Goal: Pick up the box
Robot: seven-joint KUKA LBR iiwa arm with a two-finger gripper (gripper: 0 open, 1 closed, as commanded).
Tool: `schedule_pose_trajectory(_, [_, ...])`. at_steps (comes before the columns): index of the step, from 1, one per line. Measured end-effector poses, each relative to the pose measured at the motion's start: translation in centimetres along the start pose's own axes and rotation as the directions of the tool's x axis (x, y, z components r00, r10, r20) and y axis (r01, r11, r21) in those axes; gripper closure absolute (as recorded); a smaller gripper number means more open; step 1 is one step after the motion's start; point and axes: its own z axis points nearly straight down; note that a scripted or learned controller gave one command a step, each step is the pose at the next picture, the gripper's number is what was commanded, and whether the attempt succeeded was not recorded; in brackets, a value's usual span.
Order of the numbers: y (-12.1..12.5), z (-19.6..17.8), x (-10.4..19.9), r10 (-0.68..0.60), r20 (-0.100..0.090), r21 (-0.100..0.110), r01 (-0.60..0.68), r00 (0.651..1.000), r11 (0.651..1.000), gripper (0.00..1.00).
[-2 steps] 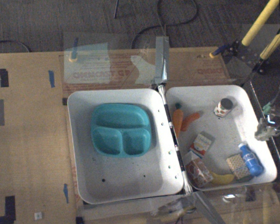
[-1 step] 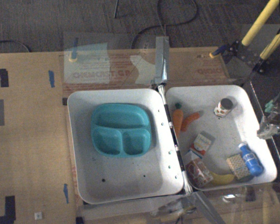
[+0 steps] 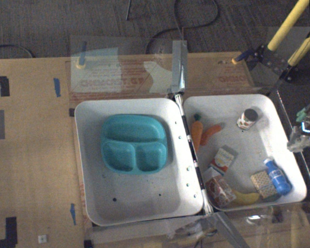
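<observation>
**Bench** (image 3: 32,153): tan surface with blue tape marks, bearing two shallow white bins side by side.

**Left bin** (image 3: 97,201): holds one teal divided plate (image 3: 134,143). It has three compartments and lies flat, a little toward 12 o'clock of the bin's centre.

**Right bin** (image 3: 279,114): holds several small items, listed by clock position from the bin's centre.
- 12 o'clock: small round can (image 3: 248,118), upright, standing apart from the rest.
- 10 o'clock: carrot (image 3: 197,134), lying along the bin's left wall with its green tip toward 12. Just beside it, at its 3 o'clock, is a shorter orange piece (image 3: 212,132), set at a slant.
- 8 to 9 o'clock: box (image 3: 224,158), the task's item. It is a small white carton with red and yellow print, lying on the bin floor and tilted. It is near the packet at its 6 o'clock, and well apart from the gripper.
- 7 o'clock: clear packet with brownish contents (image 3: 219,190), against the lower left corner.
- 6 o'clock: banana (image 3: 246,197), lying along the lower wall and touching the packet.
- 5 o'clock: tan waffle-patterned block (image 3: 261,182), between the banana and the bottle.
- 4 o'clock: blue bottle (image 3: 277,175), lying on its side, just beside the block.

**Gripper** (image 3: 299,137): at 3 o'clock of the right bin, over the outer rim, with nothing seen in it. The picture is too blurred there to tell whether the pincer is apart or together.
</observation>
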Motion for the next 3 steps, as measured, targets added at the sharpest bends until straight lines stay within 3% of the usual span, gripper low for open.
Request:
schedule_pose_trajectory(1, [2.9,-3.3,1.8,-0.089,-0.008,0.008,0.089,0.996,0.996,1.0])
schedule_pose_trajectory(2, [6.7,0.8,3.3,-0.398,-0.012,0.006,0.398,0.917,0.917,1.0])
schedule_pose_trajectory(3, [7.3,-0.8,2.6,-0.632,-0.009,-0.001,0.632,0.775,0.775,1.0])
